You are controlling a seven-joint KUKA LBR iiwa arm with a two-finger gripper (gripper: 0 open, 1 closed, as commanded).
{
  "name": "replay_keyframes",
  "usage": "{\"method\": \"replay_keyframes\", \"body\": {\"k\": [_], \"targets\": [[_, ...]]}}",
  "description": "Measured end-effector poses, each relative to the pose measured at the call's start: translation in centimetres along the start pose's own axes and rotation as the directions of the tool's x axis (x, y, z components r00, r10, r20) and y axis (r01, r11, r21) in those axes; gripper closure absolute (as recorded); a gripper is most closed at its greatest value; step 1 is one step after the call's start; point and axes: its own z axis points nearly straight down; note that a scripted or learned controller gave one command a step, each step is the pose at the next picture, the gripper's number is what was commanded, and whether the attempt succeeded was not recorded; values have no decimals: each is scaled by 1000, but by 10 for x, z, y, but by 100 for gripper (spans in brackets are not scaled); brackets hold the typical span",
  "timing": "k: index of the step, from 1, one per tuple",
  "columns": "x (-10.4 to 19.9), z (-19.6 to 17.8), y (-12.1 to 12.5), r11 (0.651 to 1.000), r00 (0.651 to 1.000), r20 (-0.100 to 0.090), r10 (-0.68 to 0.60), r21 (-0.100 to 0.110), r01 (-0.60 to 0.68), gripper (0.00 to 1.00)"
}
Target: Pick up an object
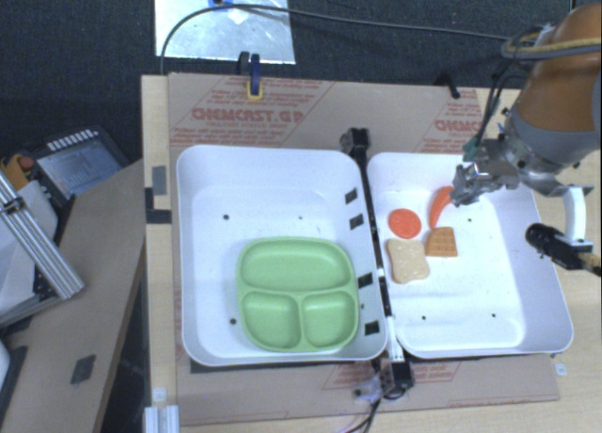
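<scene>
Several toy food pieces lie in the right bin (527,328). An orange carrot-like piece (439,206) lies slanted near the bin's middle. A red-orange disc (404,223) sits to its left. Below them are a brown square cracker (441,242) and a beige bread slice (407,261), touching each other. My gripper (464,188) hangs low over the bin, just right of the carrot piece's upper end and very close to it. I see nothing lifted off the bin floor.
The left bin (207,233) holds a green divided plate (296,292). A black divider strip (369,233) runs between the bins. A black part of the arm (557,245) juts over the right bin's right side. A cable (376,19) crosses behind the bench.
</scene>
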Motion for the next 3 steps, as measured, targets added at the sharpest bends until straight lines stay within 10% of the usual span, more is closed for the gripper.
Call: {"method": "replay_keyframes", "body": {"k": [3], "targets": [[159,16,32,1000,1000,0,0,2,0,100]]}}
